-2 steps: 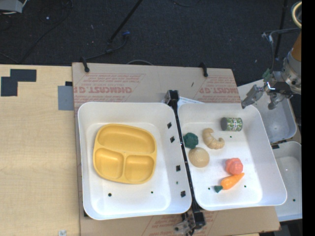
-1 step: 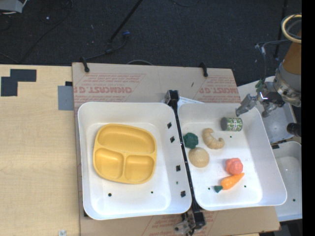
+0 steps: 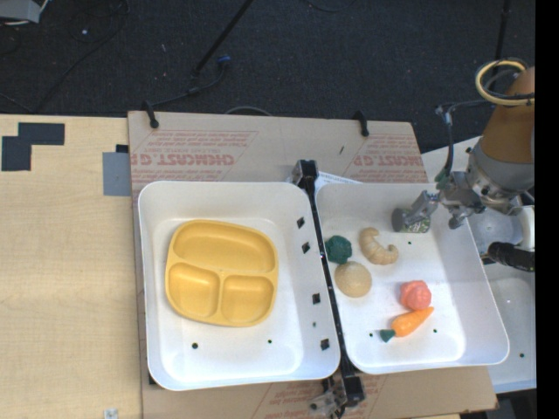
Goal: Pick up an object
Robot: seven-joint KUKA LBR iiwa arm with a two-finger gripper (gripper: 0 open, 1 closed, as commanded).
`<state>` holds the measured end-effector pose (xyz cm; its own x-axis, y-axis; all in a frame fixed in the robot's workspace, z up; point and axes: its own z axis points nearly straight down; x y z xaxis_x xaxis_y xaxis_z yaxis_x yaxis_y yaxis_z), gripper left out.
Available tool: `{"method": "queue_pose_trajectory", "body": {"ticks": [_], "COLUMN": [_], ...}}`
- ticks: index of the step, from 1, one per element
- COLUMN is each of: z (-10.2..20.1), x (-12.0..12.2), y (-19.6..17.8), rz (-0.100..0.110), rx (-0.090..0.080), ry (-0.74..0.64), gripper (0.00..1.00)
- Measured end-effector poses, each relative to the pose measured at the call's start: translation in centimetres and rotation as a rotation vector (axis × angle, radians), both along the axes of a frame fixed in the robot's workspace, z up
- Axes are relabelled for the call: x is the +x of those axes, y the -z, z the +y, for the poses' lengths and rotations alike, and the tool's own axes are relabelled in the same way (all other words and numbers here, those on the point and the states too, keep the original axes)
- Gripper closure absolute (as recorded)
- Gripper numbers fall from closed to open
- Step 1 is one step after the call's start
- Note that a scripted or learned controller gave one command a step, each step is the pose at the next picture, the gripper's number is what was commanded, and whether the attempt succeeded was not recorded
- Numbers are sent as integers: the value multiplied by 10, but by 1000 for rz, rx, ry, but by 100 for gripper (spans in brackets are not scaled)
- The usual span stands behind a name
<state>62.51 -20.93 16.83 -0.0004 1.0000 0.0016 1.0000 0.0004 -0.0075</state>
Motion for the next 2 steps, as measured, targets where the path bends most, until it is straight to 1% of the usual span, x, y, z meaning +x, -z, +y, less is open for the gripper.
{"method": "queue_pose_trajectory", "body": {"ticks": [1, 2], "z": [10, 9], "x": [4, 5], "y": [55, 42], "rz": [-1, -5], "rx": [0, -1], "ry": [-2, -2], "gripper": [0, 100]}}
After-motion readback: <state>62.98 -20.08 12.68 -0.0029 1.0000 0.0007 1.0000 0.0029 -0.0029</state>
